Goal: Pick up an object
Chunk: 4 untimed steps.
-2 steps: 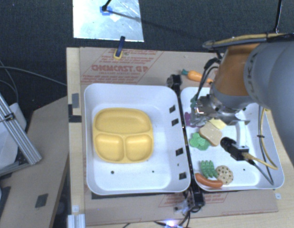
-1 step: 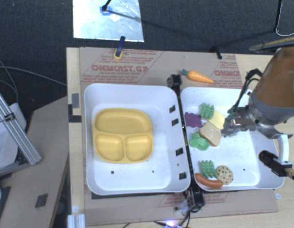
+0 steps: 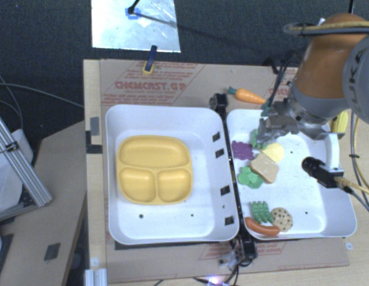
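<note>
- 2 shallow white plastic bins, glossy, rounded corners, side by side on a brown cardboard sheet (image 3: pixel 172 79) with red print: left bin (image 3: pixel 115 130), right bin (image 3: pixel 327 210).
- Left bin holds 1 yellow plastic divided tray (image 3: pixel 154 167), smooth, 3 compartments: 1 long, 2 small.
- Right bin holds toy food, mostly along its left side, matte plastic look:
- 1 purple grape bunch (image 3: pixel 242 150), bumpy, near the bin's left wall.
- 1 tan bread slice (image 3: pixel 264 169), flat, squarish, resting partly on 1 green leafy piece (image 3: pixel 248 178).
- 1 pale yellow rounded piece (image 3: pixel 275 153), touching the bread slice's upper edge.
- 1 green ridged vegetable (image 3: pixel 261 211), just beside 1 round brown speckled cookie (image 3: pixel 282 218).
- 1 orange-red sausage (image 3: pixel 261 228), long, curved, at the near edge below the cookie.
- 1 green piece (image 3: pixel 256 137), partly hidden under the gripper.
- 1 orange carrot with green top (image 3: pixel 247 96) lies outside, on the cardboard just above the right bin.
- 1 yellow corn cob (image 3: pixel 342 123) at the right bin's far right rim, partly hidden by the arm.
- Grey-and-orange robot arm (image 3: pixel 330 64) reaches in from the right; gripper (image 3: pixel 269 128) sits low over the right bin's upper left, above the green piece; cannot tell how its fingers are set.
- Bench on dark carpet (image 3: pixel 41 46); 1 shiny foil-like square (image 3: pixel 135 16) lies on it at the top.
</note>
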Tool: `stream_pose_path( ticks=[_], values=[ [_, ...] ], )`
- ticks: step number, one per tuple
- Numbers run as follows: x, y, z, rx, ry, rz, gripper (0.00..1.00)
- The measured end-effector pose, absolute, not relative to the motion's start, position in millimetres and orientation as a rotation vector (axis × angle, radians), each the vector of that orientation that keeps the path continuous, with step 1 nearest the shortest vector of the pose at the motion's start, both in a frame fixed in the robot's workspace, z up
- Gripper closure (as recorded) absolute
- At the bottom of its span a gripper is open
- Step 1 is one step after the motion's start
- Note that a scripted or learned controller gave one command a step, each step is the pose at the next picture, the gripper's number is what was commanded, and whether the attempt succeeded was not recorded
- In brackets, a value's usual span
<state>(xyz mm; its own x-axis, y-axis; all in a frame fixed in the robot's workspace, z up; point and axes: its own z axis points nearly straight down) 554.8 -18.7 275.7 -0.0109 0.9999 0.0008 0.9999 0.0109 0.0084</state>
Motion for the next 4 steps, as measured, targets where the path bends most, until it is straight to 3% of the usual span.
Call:
stream_pose_path(
  ticks=[1,2,3,4],
  values=[
    [508.4,92.5,242.2,2.209,2.240,0.001,1.00],
    [501.5,167.4,171.6,2.214,2.233,-0.001,1.00],
    [555.9,151.4,210.2,2.214,2.224,0.006,1.00],
    [580.3,234.0,343.7,2.203,2.232,0.029,1.00]
  ],
)
